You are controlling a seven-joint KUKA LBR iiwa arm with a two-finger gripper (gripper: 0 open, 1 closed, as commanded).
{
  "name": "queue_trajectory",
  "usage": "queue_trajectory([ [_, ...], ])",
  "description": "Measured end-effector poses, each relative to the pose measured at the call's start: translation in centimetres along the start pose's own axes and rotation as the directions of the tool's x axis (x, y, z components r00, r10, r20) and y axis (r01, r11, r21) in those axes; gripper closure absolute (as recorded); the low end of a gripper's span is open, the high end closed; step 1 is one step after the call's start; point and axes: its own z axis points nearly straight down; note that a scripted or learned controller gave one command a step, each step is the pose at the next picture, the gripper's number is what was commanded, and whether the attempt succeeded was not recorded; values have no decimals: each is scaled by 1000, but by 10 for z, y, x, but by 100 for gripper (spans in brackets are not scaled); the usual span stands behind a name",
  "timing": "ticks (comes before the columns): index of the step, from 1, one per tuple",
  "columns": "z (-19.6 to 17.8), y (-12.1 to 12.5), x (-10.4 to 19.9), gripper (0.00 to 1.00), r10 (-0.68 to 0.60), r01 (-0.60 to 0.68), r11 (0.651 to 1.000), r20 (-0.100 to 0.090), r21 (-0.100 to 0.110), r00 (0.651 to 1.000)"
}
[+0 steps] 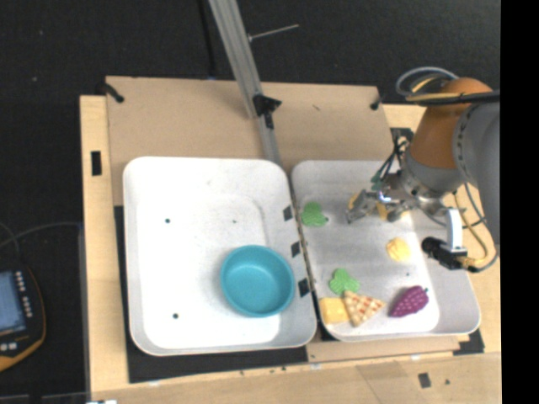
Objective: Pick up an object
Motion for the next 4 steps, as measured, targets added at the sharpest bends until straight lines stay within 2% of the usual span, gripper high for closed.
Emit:
queue_trajectory([
  [1, -13, 1, -1, 100, -1, 1, 1000, 1, -5, 1000],
  [3, -114, -12, 1, 100, 2, -2, 1000, -1, -4, 1000],
  [4, -178, -14, 0, 100, -2, 2, 1000, 0, -7, 1000],
])
